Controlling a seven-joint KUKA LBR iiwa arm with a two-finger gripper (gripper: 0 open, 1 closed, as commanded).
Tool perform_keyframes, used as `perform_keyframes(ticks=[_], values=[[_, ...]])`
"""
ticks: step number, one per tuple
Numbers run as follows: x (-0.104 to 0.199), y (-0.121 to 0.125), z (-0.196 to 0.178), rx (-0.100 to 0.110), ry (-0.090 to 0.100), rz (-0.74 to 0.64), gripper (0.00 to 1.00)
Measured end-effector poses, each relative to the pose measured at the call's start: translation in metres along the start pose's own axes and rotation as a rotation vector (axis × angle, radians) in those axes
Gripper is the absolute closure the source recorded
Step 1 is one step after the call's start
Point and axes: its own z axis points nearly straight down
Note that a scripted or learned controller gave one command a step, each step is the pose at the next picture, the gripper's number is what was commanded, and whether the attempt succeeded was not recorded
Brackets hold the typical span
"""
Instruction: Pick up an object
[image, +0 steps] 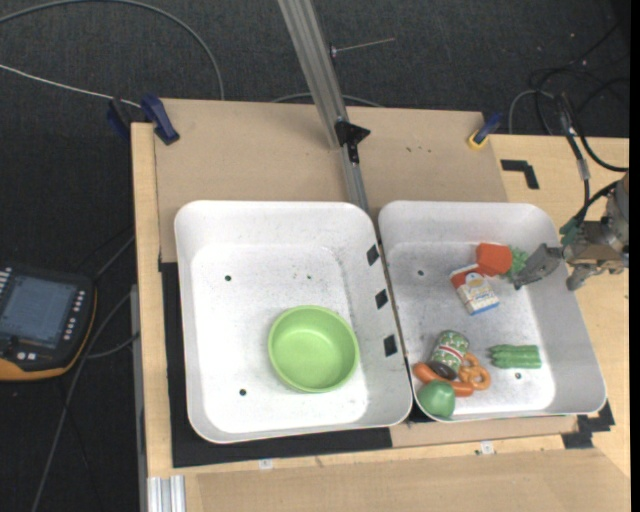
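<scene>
My claw (545, 268) hangs at the 3 o'clock rim of the right bin (570, 350), arm reaching in from the bench's right side. Fingers dark & small here; can't tell whether they're apart or together, and nothing visible between them.

Objects for picking all sit in the right bin. Orange block (493, 258) lies near the bin's 1 o'clock, just beside my claw tip on its 9 o'clock side; contact can't be judged. Small white carton w/ red & blue print (475, 290) rests just beside the block, at its 7 o'clock. Green ridged piece (515, 355) lies toward the bin's 4 o'clock, apart from the others. Printed can (450, 350) sits near 6 o'clock, touching an orange ring toy (462, 377) below it. Green round fruit (436, 399) sits against the bin's bottom rim at 7 o'clock, next to the ring toy.

Left bin (200, 300) holds a light green bowl (313, 348), upright, toward its 5 o'clock. Both bins rest side by side on the wooden bench (260, 150).
</scene>
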Motion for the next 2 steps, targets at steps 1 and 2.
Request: perform_keyframes(ticks=[1,2], values=[[0.006,-0.009,0.053,0.004,0.001,0.000,0.00],[0.004,-0.013,0.115,0.006,0.001,0.001,0.00]])
